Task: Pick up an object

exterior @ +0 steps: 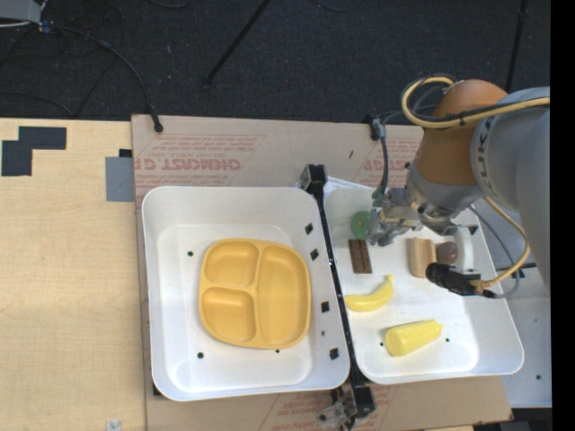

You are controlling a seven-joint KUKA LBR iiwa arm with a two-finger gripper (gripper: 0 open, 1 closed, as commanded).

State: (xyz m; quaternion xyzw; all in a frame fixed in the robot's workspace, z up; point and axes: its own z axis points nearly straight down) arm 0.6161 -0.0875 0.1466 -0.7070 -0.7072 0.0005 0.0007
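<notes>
Right bin (503,348): fingers (384,227) just beside green obj (361,223).

A green round object (360,224) sits at the upper left of the right bin (503,348). Just below it lies a dark brown bar (360,257), lengthwise. A yellow banana (371,296) curves mid-bin, a yellow corn-like piece (412,338) lower right of it, and a tan block (419,257) to the right.
</notes>
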